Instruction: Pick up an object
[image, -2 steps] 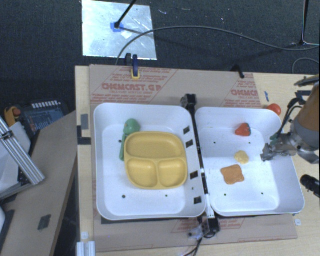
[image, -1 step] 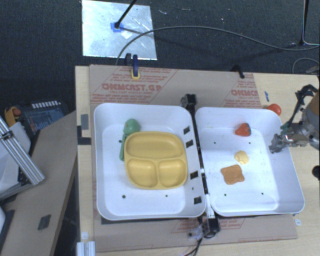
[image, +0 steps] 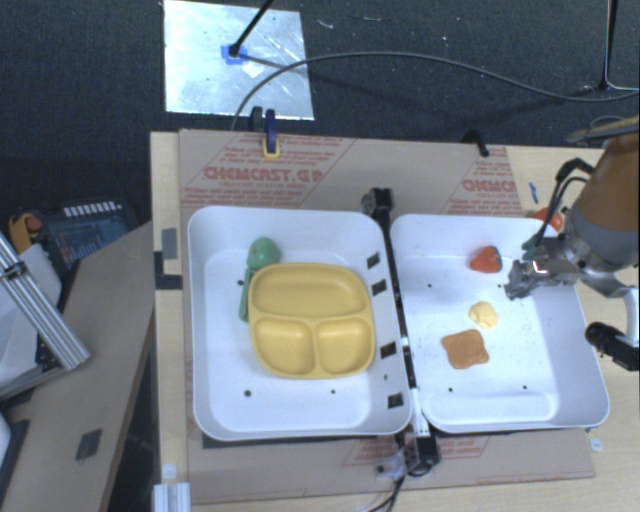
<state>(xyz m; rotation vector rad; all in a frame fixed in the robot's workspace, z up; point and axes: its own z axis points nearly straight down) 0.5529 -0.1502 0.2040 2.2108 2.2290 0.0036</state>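
Flat orange-brown slab (image: 465, 349), lumpy pale-yellow piece (image: 483, 315)

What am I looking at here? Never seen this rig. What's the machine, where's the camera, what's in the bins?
One fixed camera looks down at a slant on a bench with two shallow white bins. The left white bin holds a yellow divided plastic tray with a green plastic spoon-like piece partly under it. The right white bin holds a small red-orange lump, a pale yellow lump and a flat orange-brown piece. The grey robot arm enters from the right; its hand sits beside the red-orange lump, holding nothing visible.
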